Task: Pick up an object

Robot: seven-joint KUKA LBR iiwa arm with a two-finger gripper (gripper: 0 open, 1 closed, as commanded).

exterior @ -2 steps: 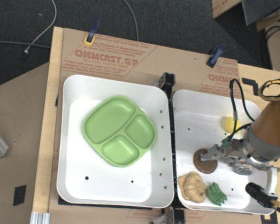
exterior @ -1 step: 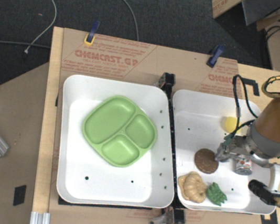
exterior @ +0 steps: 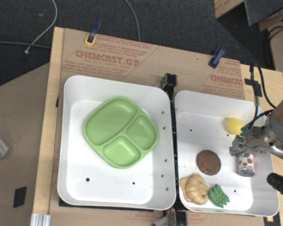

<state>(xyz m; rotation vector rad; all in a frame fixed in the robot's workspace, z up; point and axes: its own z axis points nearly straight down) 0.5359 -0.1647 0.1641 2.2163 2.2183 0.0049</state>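
The right bin (exterior: 200,114) holds several small objects. A yellow piece (exterior: 234,125) lies near the back, and a brown round disc (exterior: 208,162) sits in the middle. A tan bread-like item (exterior: 195,189) and a green leafy toy (exterior: 219,196) lie side by side at the front edge. A small red-and-white can (exterior: 247,164) stands on the right side. My gripper (exterior: 245,147) hangs just above and slightly behind the can, beside the yellow piece. The wrist hides the can's top.
In the left bin (exterior: 69,175) lies a green divided plate (exterior: 121,131), tilted diagonally. A black clamp (exterior: 168,81) sits between the bins at the back. Two blue clips (exterior: 94,28) hold the cardboard's far edge. Cables run along the right side.
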